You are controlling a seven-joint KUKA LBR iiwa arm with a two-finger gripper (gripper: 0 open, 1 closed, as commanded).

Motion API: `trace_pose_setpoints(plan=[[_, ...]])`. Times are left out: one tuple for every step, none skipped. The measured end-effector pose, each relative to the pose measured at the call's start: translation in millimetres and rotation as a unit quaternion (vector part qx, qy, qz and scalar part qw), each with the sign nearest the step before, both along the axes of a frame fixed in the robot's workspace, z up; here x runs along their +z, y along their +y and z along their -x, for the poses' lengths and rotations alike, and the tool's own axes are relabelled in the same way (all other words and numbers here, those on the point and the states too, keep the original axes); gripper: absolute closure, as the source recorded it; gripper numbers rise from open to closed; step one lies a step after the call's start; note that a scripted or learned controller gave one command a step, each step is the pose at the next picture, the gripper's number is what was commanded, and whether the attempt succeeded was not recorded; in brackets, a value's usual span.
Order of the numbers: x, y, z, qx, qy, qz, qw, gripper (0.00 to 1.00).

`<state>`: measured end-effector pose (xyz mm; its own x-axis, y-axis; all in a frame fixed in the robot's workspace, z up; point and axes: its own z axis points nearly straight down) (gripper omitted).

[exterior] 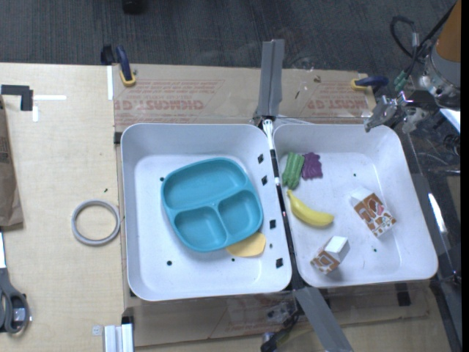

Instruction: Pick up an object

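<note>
Hovering at the frame's upper right, your pincer [382,116] sits above the right bin's [410,196] corner; its state can't be told. A banana [309,212] lies inside.

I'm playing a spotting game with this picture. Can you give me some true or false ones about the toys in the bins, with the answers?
1. The banana lies in the right bin. True.
2. The blue tray is in the same bin as the banana. False: the tray is in the left bin.
3. The hand is holding the banana. False: the hand is up by the right bin's far corner, away from the banana.
4. A green thing lies right beside a purple thing. True.
5. A yellow piece sits at the tray's near edge. True.
6. The ring is inside the left bin. False: it lies on the bench, left of both bins.
</note>
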<state>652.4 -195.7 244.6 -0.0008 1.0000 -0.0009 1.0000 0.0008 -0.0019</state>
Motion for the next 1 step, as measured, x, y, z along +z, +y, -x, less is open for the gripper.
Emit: trace_pose_setpoints(plan=[[-22.4,-3.6,-6.7,-0.055,0.0,0.0002,0.9985,0.0]])
